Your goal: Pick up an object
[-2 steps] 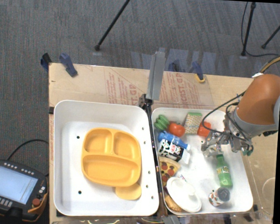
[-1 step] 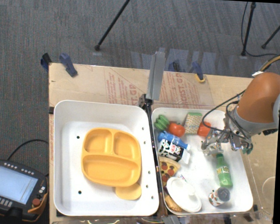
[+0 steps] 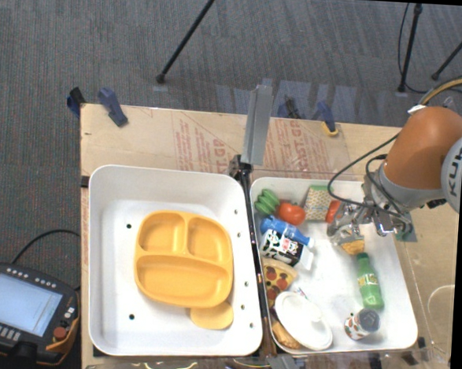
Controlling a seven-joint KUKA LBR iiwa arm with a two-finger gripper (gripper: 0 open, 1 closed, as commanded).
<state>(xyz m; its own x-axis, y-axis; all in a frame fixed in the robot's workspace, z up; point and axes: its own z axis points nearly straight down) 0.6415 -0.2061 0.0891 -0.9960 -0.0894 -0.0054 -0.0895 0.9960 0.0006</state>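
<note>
The gripper (image 3: 356, 225) sits low in the right bin (image 3: 407, 310), near its upper right corner, at the end of the grey arm with its orange band (image 3: 427, 150). Its tip is right above or on a small tan object (image 3: 353, 245), but the metal parts blur together from this angle, so I cannot tell how the gripper is set or whether it has anything in its grasp.

The right bin holds the candidates for picking: a green bottle (image 3: 369, 282) just below the gripper, a tomato (image 3: 291, 213) and a green pepper (image 3: 268, 201) toward the upper left, a small carton with a cow pattern (image 3: 282, 246), a blue package (image 3: 285, 229), a pizza slice (image 3: 277, 276), a white plate (image 3: 303, 320) and a small cup (image 3: 361, 324) near the bottom edge. The left bin (image 3: 111, 211) carries a yellow divided tray (image 3: 185, 258) with a yellow disc (image 3: 211, 316) tucked under its lower corner.

As for progress, the arm looks to be at the reach-and-descend stage. Nothing is visibly lifted clear of the bin floor, so the pick itself does not appear done; closing on an object and raising it are likely what remains.
</note>
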